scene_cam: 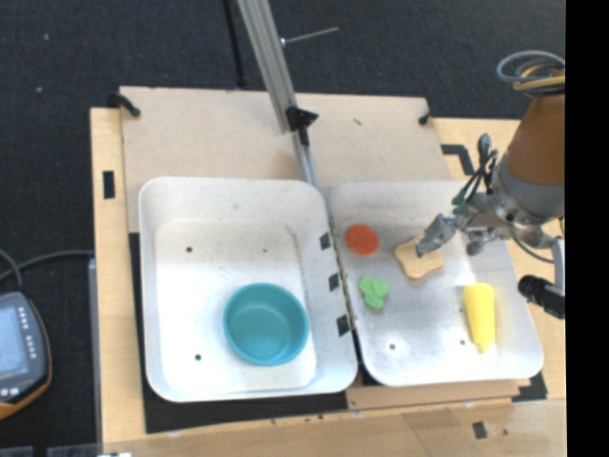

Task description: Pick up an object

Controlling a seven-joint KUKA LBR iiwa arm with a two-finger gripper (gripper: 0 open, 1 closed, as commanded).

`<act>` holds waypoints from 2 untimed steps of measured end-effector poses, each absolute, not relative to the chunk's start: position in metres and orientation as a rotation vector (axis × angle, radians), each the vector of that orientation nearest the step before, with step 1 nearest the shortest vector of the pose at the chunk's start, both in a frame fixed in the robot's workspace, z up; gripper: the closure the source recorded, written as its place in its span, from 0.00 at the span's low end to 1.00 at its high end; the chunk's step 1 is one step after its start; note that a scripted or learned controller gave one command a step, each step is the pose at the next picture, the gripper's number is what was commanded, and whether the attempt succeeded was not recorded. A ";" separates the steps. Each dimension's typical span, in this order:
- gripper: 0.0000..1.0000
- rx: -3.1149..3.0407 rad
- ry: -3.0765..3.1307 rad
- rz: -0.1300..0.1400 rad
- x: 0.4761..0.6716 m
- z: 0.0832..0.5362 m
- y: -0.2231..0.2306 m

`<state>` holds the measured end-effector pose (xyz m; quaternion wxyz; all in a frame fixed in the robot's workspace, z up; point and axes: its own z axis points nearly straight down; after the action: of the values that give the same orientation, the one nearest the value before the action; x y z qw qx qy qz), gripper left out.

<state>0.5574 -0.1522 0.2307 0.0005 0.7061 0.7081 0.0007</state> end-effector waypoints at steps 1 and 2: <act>0.00 2.219 2.223 0.003 0.557 0.231 -0.152; 0.00 2.221 2.220 -0.001 0.554 0.184 -0.162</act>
<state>0.5540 -0.1625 0.1838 0.0007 0.7072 0.7070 -0.0003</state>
